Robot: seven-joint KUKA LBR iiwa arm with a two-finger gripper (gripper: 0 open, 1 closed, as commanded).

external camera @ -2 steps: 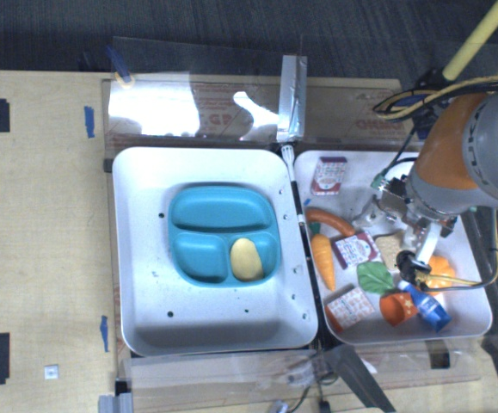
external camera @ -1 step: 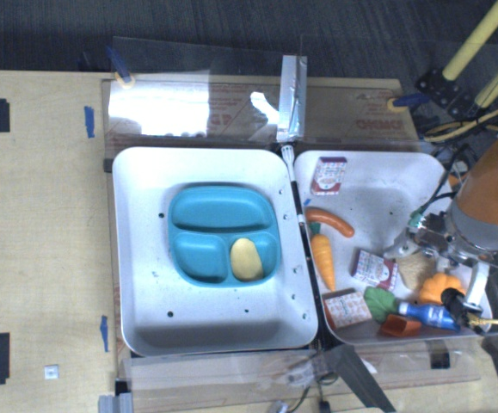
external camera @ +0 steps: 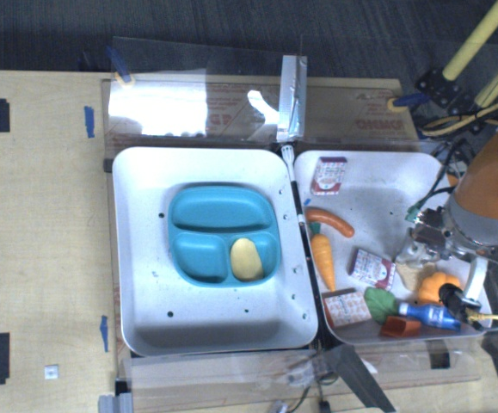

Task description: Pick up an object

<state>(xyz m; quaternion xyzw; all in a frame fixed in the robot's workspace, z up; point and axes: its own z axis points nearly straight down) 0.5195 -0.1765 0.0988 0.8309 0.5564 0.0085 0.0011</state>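
Pale wooden bench (external camera: 42, 231) underneath, stretching far to the left of the jaws. Two shallow white bins side by side: left bin (external camera: 132, 256) well away from the jaws, right bin (external camera: 378, 166) directly beneath them. Grey arm (external camera: 485, 200) with orange band, reaching in from the right edge, ending in the gripper (external camera: 425, 246) low over the right bin's right half. Jaws open or closed: impossible to tell, with nothing seen between them.

Blue divided tray (external camera: 223, 209) in the left bin, well left of the jaws, with a yellow rounded fruit (external camera: 246, 259) in its lower right compartment.

Inside the right bin:
- carrot (external camera: 322, 261) and reddish sausage (external camera: 330, 222), left of the jaws by the dividing wall
- white packet (external camera: 328, 176), up and left, well apart
- pink-patterned packet (external camera: 371, 268), just left of the jaws
- small printed box (external camera: 341, 306) and green piece (external camera: 382, 301), below and left
- orange fruit (external camera: 433, 284), just below the jaws
- blue tube (external camera: 429, 315) and red piece (external camera: 395, 325), lower still, near the bin's front wall
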